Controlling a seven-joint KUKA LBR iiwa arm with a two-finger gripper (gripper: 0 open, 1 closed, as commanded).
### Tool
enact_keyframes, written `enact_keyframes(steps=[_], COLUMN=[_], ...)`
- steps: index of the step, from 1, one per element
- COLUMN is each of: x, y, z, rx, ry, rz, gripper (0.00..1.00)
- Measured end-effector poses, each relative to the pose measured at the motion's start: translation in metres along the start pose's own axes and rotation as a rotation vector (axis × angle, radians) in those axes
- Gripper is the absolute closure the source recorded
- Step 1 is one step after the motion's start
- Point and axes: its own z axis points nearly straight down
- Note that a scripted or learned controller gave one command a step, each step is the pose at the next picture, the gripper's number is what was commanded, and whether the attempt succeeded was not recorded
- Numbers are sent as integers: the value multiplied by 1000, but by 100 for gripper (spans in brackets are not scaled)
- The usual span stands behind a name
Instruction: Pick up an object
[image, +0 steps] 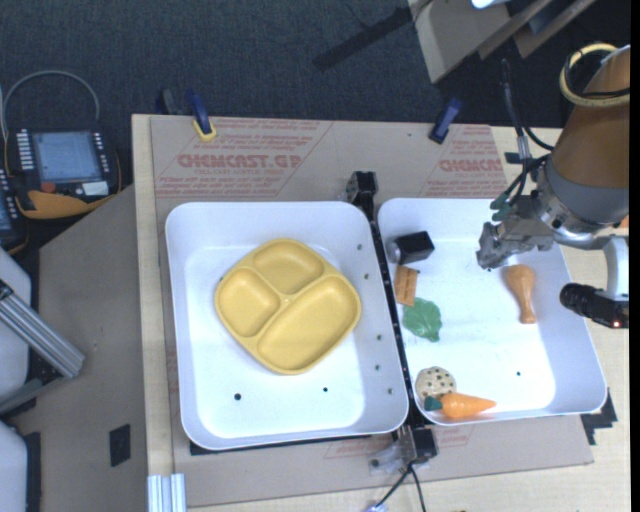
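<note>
The right bin (560, 395) holds several small items: a tan drumstick (521, 288), a green leafy piece (423, 319), an orange-brown block (405, 285), a black block (412, 246), a speckled cookie (435, 381) and an orange carrot (467, 405). My gripper (497, 245) hangs over the upper right part of that bin, just left of and above the drumstick's top end. Nothing shows between its fingers.
The left bin (200, 390) carries a yellow divided plate (287, 304) in its middle. Black clamps (361, 186) sit at the seam between the bins. A pendant (62, 165) lies off the bench at the far left.
</note>
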Motion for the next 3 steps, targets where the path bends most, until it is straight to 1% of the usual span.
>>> enact_keyframes(steps=[1,2,3], x=[52,101,154], y=[14,21,28], z=[14,23,26], rx=[4,5,1], ry=[3,1,1], rz=[2,2,1], gripper=[100,100,100])
